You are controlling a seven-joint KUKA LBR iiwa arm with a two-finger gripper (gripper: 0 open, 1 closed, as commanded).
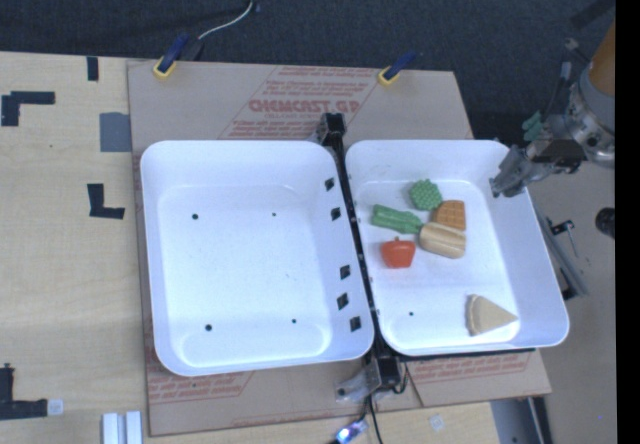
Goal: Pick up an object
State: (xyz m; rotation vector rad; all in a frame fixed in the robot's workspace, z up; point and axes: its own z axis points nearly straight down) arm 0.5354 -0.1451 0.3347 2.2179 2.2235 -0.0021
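The right white bin (520, 262) holds several small toy foods. A green bumpy piece (425, 194) lies next to an orange waffle-like piece (450, 213). A long green vegetable (396, 220), a tan bread roll (442, 240) and a red pepper (398, 253) sit near the middle. A tan wedge (487, 315) rests near the front right corner. My gripper (510, 177) hangs over the bin's right rim, above and to the right of the cluster, with nothing seen between its fingers.
The left white bin (240, 252) lies beside the right one, joined along a black clipped seam (345, 232). Both rest on a cardboard sheet (300, 102) on the wooden bench. A cable (235, 2) runs off at the back.
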